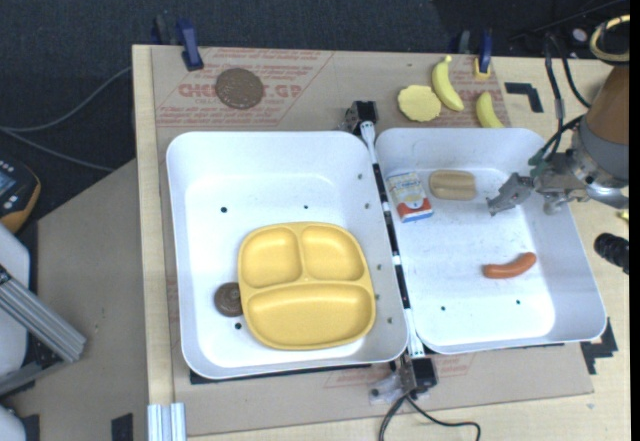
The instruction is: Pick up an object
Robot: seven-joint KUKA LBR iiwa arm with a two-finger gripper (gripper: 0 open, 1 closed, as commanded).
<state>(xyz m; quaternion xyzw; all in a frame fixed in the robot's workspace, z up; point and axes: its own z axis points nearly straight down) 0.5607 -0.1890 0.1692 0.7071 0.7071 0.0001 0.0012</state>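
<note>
Two shallow white bins sit side by side on a tan cardboard-covered bench (160, 229). Left white bin (200, 179) holds a yellow plastic divided plate w/ three compartments (304, 284), lying flat toward the near side, and a small brown round disc (228, 300) touching the plate's left edge. Right white bin (560, 309) holds three things: a small white carton w/ red and blue print (409, 195) near the far-left corner, just beside the divider; a tan oblong bread-roll-like piece (453, 185) just right of the carton; and an orange-red sausage-shaped toy (509, 267) lying alone nearer the middle-right, well apart from the other two. The grey arm w/ orange band (608, 129) comes in from the right; its two-finger gripper (503, 197) is over the right bin, btwn the roll and the bin's right wall, above the sausage. Nothing is seen between the fingers; whether they're spread or closed can't be told. Behind the bins on the bench: a brown round cookie-like disc (239, 87), a yellow ruffled chip-like piece (419, 103), and two yellow toy bananas (449, 85).
</note>
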